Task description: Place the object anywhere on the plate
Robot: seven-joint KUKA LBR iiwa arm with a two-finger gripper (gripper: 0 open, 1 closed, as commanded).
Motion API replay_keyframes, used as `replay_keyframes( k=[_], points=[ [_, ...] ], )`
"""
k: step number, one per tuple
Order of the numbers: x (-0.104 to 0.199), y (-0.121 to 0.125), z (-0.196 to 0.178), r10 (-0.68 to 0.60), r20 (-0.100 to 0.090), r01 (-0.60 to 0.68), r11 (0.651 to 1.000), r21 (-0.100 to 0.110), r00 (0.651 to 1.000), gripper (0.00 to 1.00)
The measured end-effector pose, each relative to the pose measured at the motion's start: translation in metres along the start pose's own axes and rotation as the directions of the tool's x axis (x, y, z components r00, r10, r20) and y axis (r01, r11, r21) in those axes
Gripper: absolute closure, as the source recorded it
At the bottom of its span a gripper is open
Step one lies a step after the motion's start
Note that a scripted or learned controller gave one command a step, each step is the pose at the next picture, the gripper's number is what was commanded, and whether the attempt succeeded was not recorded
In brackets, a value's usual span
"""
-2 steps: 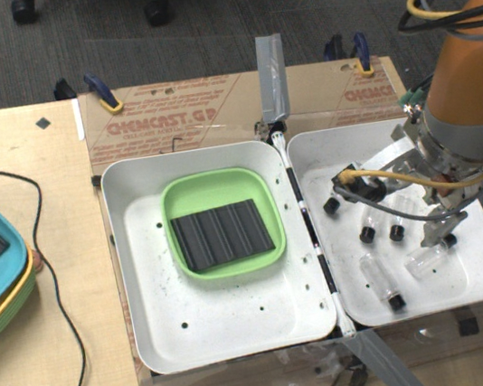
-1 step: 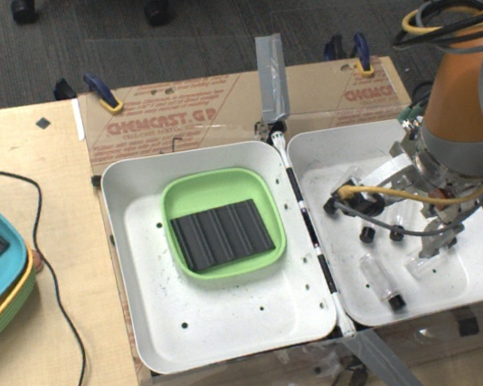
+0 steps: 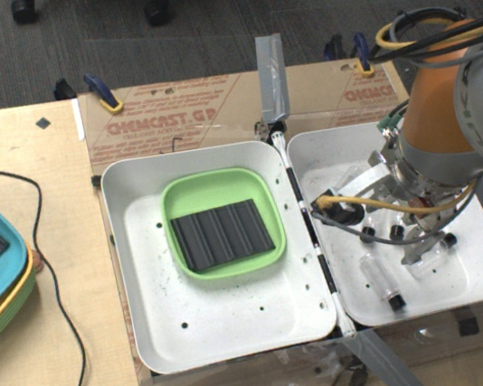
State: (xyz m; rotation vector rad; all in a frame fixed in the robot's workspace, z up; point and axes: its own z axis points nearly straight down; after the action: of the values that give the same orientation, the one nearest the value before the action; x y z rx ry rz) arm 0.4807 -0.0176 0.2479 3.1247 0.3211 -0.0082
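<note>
The arm hangs over the right bin [image 3: 476,281], its gripper [image 3: 414,236] low inside, grip state impossible to tell, while the green plate [image 3: 216,196] holding a dark ridged block [image 3: 223,234] sits in the left bin [image 3: 146,277].

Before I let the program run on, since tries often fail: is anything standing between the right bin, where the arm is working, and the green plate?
Only the raised bin walls where the two bins meet. The green plate sits in the left bin, already carrying a dark ribbed slab. The arm hangs over the right bin; I cannot make out the object there.
</note>
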Motion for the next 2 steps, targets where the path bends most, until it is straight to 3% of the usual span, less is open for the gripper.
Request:
replay_keyframes(
  k=[1, 2],
  points=[
    [-0.018, 0.068, 0.058, 0.008, 0.001, -0.008, 1.000, 0.002, 1.000, 0.00],
    [-0.010, 0.031, 0.038, 0.004, -0.001, -0.004, 1.000, 0.000, 1.000, 0.00]
  ],
)
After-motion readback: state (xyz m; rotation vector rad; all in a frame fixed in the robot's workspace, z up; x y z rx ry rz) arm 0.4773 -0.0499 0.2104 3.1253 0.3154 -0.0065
